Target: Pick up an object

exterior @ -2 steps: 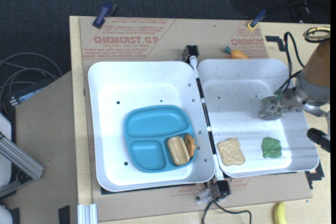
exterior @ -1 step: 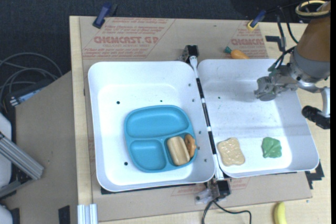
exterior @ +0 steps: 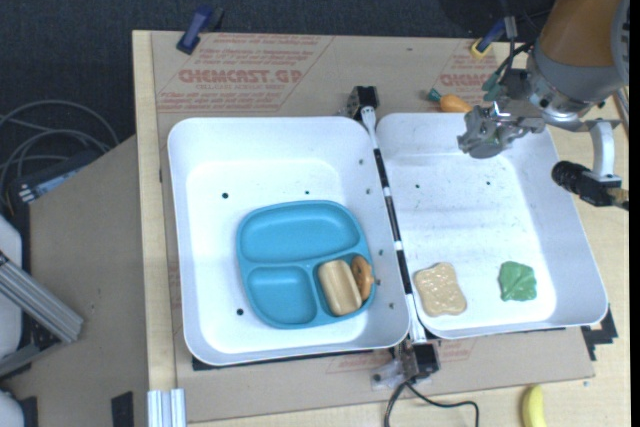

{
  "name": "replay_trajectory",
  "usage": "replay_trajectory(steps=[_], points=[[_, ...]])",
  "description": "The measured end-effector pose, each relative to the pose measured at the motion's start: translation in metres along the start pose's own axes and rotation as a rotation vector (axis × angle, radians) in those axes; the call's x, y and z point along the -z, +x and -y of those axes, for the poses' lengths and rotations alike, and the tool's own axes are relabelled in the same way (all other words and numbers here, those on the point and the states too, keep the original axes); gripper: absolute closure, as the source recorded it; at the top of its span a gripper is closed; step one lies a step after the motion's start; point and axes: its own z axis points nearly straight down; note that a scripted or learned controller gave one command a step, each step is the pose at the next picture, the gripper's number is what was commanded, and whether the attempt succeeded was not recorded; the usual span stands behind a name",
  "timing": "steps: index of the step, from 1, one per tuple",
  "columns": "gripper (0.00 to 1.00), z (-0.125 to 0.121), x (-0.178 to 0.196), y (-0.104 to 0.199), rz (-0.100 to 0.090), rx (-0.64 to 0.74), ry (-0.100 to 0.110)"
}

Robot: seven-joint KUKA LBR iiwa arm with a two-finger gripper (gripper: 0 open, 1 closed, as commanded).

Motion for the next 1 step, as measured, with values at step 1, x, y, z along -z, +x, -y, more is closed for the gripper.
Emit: replay_trajectory(steps=[1], points=[[1.00,0.0404,-0.0022,0.0413,-0.001,0.000,0.004]])
